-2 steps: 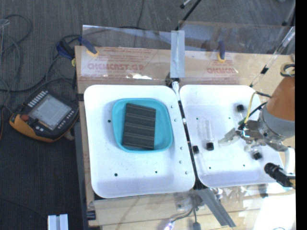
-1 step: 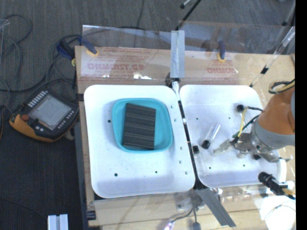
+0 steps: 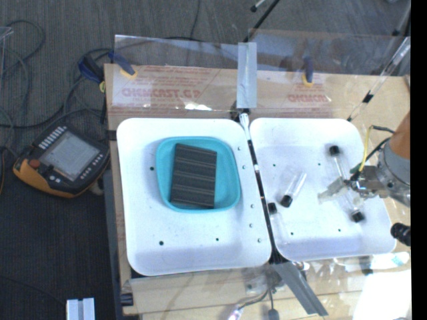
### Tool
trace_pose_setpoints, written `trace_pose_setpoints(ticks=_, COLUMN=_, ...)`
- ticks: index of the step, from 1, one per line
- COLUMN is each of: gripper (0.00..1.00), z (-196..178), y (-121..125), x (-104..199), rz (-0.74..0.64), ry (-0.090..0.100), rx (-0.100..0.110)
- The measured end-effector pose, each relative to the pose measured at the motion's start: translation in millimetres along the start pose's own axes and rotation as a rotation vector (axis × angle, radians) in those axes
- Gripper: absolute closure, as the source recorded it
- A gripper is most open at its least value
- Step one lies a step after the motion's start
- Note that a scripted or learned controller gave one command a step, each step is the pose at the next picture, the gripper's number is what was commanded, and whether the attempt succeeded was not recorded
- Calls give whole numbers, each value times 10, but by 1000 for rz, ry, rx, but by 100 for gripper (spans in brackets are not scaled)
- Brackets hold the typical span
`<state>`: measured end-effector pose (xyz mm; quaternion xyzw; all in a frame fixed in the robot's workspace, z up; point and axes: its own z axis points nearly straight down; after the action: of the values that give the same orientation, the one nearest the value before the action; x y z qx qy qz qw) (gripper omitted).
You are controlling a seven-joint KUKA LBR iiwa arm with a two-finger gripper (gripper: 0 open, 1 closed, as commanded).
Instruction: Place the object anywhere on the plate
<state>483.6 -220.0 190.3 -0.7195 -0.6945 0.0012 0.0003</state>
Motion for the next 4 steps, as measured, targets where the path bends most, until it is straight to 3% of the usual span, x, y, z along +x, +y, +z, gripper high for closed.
trace_pose_setpoints(ticks=1, gripper=0, z=708, y=-5, x=58, rz=-22, ry=2, rx=2)
trace_pose_setpoints(ticks=2, gripper=0, z=-261, y=1, x=-16, rz=41, ry=-1, rx=0)
trace_pose_setpoints(ticks=3, gripper=0, z=932, y=2, x=24, rz=-2, ry=2, rx=-1)
trace_pose_setpoints(ticks=4, gripper=0, z=-175, y=20, x=40, rz=-7, ry=-1, rx=0)
